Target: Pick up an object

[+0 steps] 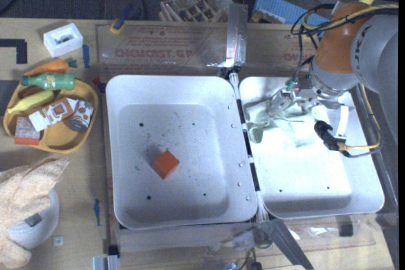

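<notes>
One small orange cube (166, 164) sits alone on the floor of the left white bin (126, 98), a little left of its middle. Two shallow white bins lie side by side on the tabletop; the jaws (281, 104) hang over the upper left part of the right white bin (361, 199), well apart from the cube. A pale greenish object (256, 131) lies just below them. Whether they are parted or closed, I cannot tell.

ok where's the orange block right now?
The orange block lies in the left bin, a little below and left of its middle, alone on the floor. The gripper is over the right bin, across the divider.
</notes>
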{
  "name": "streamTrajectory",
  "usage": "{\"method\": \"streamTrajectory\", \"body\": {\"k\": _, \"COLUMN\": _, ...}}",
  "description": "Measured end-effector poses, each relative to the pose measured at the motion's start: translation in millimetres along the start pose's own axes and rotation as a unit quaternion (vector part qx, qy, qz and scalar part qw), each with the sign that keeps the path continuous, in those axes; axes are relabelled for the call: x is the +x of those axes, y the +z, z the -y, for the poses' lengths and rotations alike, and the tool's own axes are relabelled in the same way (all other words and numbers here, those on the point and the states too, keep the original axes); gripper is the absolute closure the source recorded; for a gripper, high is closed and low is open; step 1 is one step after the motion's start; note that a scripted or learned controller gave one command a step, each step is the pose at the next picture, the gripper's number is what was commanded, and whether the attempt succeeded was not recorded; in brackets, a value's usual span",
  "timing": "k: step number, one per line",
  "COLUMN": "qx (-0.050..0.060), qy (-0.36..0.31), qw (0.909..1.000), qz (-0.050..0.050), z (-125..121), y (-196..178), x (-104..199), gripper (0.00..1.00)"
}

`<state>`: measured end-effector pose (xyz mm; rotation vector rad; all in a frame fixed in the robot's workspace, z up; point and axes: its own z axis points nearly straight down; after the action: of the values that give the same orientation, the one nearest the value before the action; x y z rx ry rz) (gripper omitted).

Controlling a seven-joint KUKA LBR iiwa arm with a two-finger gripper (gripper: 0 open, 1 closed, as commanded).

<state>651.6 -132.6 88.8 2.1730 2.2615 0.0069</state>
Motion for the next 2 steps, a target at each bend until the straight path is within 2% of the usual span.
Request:
{"method": "streamTrajectory", "body": {"k": 1, "qx": -0.001, "qy": -0.114, "qw": 0.9935, "qz": 0.001, "z": -7.7, "y": 0.0, "x": 12.9, "gripper": 0.00}}
{"method": "streamTrajectory", "body": {"k": 2, "qx": 0.001, "qy": -0.120, "qw": 0.9928, "qz": 0.001, "z": -17.3, "y": 0.2, "x": 20.3, "gripper": 0.00}}
